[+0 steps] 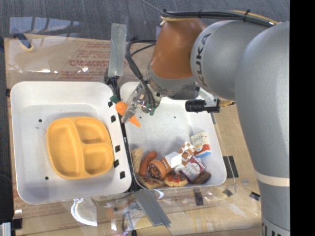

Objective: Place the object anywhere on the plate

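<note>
Task approx. halfway by my read: toy carrot is up off the bin floor, pinched between the fingers of the gripper, jaws closed narrow on it. It hangs over the far-left corner of the right bin, right at the divider, orange tip pointing near-right. Left to do: carry it left over the divider and release onto the plate.

Left bin: holds just the yellow 3-compartment plate, lying flat, nothing on it yet.

Right bin: far part bare; along the near wall a heap of toy food, incl. a hot dog, a donut-like piece, and small red/white packets, all touching or overlapping. Exact items hard to tell.
</note>
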Robot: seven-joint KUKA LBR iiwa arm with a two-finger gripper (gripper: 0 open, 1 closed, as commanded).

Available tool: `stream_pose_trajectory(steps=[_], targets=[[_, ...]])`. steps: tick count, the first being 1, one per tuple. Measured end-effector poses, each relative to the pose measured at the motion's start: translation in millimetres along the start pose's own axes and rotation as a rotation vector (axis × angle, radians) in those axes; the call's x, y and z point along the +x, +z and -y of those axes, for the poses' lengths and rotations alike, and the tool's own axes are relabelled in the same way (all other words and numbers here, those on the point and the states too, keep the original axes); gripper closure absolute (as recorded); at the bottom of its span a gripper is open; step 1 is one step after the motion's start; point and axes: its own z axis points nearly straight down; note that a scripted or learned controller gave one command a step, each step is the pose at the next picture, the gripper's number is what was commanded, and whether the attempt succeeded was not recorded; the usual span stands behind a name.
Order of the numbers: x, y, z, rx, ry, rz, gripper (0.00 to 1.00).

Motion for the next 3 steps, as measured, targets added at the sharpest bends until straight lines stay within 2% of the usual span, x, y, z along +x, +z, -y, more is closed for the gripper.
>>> stream_pose_trajectory(steps=[1, 2, 3], targets=[[109, 1, -10, 0.001, 0.216, -0.004, 1.00], [168, -106, -82, -0.006, 0.313, 0.002, 1.00], [166, -104, -80, -0.001, 0.317, 0.001, 0.00]])
